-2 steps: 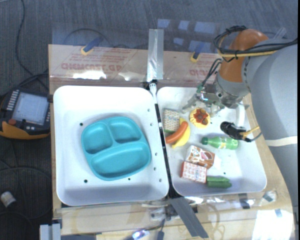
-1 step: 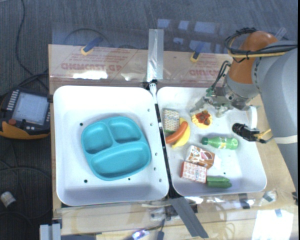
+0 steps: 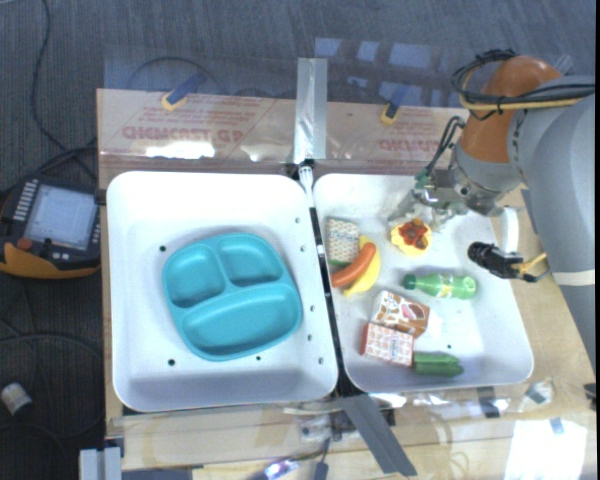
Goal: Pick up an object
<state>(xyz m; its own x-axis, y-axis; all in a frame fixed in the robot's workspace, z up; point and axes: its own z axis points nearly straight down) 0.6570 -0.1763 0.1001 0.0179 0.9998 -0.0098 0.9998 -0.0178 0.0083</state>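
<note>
The left white plastic bin (image 3: pixel 130 298) holds one teal three-compartment plate (image 3: pixel 233 294). The right white bin (image 3: pixel 500 338) holds seven small toy foods, among them one red-and-yellow piece (image 3: pixel 412 236) just below the metal two-finger gripper (image 3: pixel 420 203), whose grip I cannot tell.

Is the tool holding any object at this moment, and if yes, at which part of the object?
It cannot be told. The tool hangs just above the small yellow and red toy in the right bin, but no object is visible between its tips.
</note>
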